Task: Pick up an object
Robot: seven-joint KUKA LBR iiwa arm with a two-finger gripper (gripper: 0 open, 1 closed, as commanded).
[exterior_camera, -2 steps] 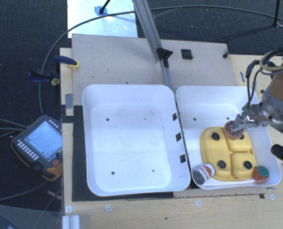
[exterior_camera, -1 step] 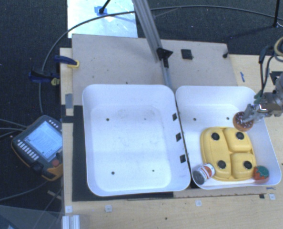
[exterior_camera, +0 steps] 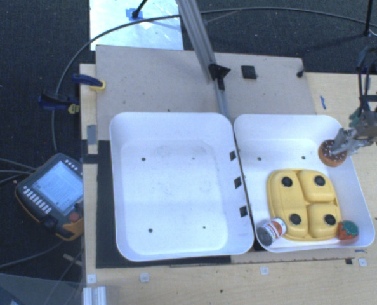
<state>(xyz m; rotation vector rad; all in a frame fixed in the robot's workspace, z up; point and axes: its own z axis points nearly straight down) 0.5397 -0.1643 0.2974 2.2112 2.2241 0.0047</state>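
- The worktop (exterior_camera: 176, 81) is a pale board that takes up the middle of the frame, with dark carpet around it.
- The left bin (exterior_camera: 126, 227) is white and shallow and lies in the lower middle of the frame.
- The right bin (exterior_camera: 258, 135) touches the left bin along its inner edge and holds all the loose things.
- The arm (exterior_camera: 374, 122) comes in from the right edge of the frame, at mid-height.
- A yellow tray (exterior_camera: 301, 199) with four humps, each with a dark spot, lies in the lower middle of the right bin.
- A handheld controller (exterior_camera: 52, 192) with a lit screen lies on the carpet at the left of the frame.
- The gripper (exterior_camera: 339, 146) is over the upper right corner of the right bin; I cannot tell whether its grip is released or clenched.
- A brown doughnut (exterior_camera: 333, 156) lies at that bin's upper right rim, right under the gripper tip; whether they touch is unclear.
- A small can (exterior_camera: 271, 230) lies on its side against the tray's lower left corner.
- A small red strawberry (exterior_camera: 348, 231) sits in the bin's lower right corner, just beside the tray.
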